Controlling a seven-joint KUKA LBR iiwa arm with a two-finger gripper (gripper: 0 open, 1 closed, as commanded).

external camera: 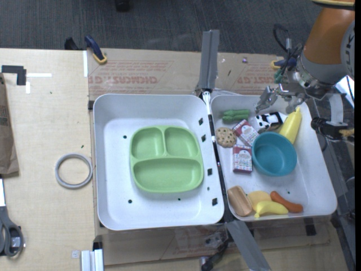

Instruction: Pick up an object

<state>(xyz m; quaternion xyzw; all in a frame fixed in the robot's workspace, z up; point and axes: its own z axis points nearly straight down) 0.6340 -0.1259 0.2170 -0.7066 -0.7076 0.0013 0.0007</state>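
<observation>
My gripper hangs over the back of the right bin, just above a black-and-white item and beside an upright yellow banana. Its fingers are spread apart with nothing between them. In the same bin lie a green pod, a cookie, two small red-and-white cartons, a blue bowl, a hot dog bun, a second yellow banana and an orange carrot.
The left bin holds a green divided plate. A grey divider post stands between the bins at the back. On the bench to the left lie a grey ring and a blue clamp.
</observation>
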